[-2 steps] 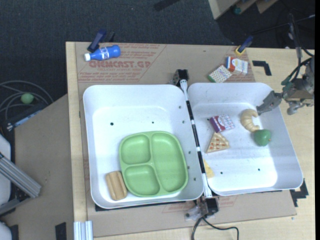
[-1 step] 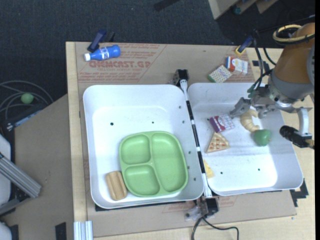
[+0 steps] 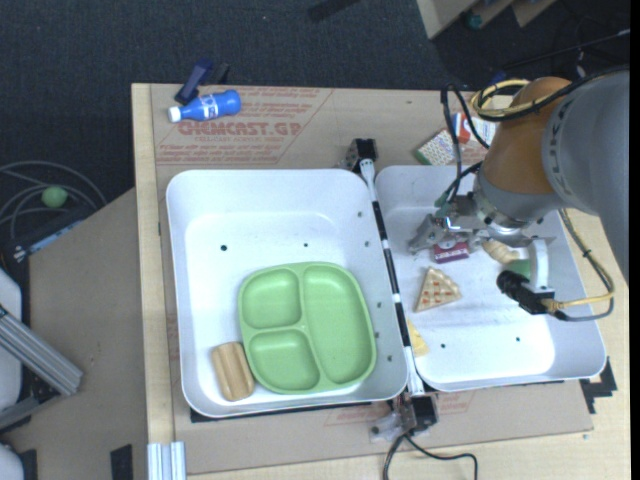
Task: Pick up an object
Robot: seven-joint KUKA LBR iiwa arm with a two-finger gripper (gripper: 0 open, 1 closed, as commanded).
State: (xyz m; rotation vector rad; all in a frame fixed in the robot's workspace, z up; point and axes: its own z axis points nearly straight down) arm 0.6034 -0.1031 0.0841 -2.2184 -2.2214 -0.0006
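The end effector (image 3: 452, 230) sat low in the right bin (image 3: 570, 353), over a small dark red object (image 3: 450, 253); its grip state could not be told. A pizza slice toy (image 3: 437, 290) lay just below. An off-centre descent could nudge either aside.

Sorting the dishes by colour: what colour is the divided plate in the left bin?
Light green; the divided plate shows plainly in the camera view.
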